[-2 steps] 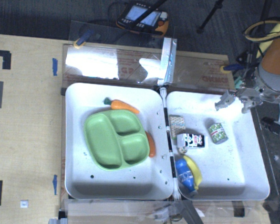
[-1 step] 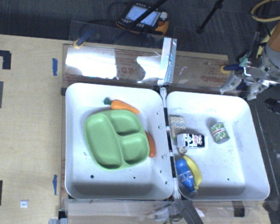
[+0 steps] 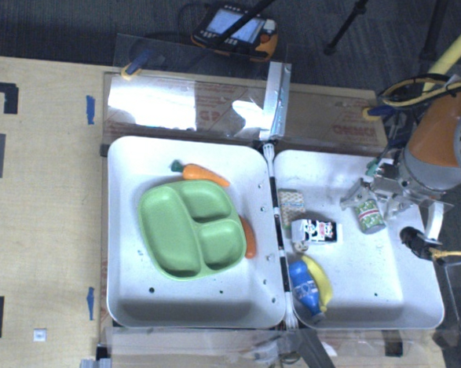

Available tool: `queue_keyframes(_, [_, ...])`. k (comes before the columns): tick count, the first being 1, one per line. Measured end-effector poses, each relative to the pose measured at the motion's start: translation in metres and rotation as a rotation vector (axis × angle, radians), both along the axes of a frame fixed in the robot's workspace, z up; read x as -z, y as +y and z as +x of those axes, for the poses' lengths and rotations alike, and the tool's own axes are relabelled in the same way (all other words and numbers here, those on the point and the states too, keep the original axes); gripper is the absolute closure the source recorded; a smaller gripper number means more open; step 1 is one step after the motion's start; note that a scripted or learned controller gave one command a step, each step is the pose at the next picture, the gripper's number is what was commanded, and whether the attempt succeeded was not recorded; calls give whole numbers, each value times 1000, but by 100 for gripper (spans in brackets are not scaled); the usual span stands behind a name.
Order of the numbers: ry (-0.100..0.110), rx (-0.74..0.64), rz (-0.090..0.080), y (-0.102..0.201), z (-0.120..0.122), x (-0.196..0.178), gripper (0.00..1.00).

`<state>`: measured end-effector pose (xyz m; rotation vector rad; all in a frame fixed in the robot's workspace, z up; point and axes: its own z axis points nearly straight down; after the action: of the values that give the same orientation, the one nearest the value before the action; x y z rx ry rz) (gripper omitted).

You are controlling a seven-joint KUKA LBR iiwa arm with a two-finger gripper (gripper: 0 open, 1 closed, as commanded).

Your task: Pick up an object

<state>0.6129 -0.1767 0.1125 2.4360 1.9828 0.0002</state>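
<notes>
Jaws (image 3: pixel 373 199) over right bin (image 3: pixel 419 299), seem closed around small green-white can (image 3: pixel 371 217); can hangs directly below, tilted.

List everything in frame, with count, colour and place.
bins: 2, white, side by side on the bench
plate: 1, green, divided, left bin
carrots: 2, orange, at the plate's top and right edges
cloth patch: 1, tan, right bin near the divider
small carton: 1, black and white, right bin
banana: 1, yellow, right bin front
bottle: 1, blue, beside the banana
can: 1, green and white, at the claw
handheld controller: 1, black, beyond the bench
arm: 1, grey and orange, right
claw: 1, over the right bin
</notes>
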Motion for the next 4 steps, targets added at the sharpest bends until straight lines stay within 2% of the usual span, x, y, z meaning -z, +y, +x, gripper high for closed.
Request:
queue_keyframes(1, [-2, 24, 3, -16, -21, 21, 0])
queue_keyframes(2, [-2, 6, -1, -18, 55, -2, 0])
queue_keyframes(3, [1, -25, 1, 16, 39, -15, 0])
queue_keyframes(4, [6, 167, 0, 15, 53, 28, 0])
